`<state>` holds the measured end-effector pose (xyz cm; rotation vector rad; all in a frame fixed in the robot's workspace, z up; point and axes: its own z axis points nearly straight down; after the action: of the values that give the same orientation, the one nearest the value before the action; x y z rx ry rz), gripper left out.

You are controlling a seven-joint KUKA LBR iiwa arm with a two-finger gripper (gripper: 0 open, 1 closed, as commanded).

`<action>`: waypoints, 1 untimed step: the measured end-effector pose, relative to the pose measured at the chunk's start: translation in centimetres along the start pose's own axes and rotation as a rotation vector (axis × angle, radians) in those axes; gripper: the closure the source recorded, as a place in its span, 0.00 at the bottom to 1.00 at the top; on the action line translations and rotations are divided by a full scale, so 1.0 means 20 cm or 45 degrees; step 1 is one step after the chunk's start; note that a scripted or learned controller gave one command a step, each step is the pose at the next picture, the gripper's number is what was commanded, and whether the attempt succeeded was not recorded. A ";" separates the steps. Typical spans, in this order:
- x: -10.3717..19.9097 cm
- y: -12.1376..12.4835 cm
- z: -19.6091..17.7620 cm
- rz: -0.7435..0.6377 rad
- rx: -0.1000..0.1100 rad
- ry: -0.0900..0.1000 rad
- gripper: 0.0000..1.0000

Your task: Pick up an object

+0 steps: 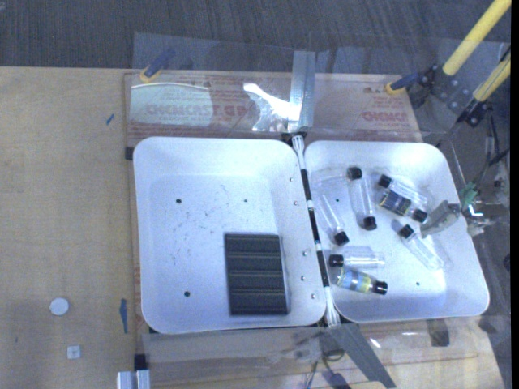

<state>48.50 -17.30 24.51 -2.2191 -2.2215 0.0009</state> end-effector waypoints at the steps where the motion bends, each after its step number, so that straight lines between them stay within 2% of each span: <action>1: -0.20 0.26 0.63 0.013 0.000 0.000 0.00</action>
<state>53.63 -21.28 11.98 -2.2301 -2.2102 0.0004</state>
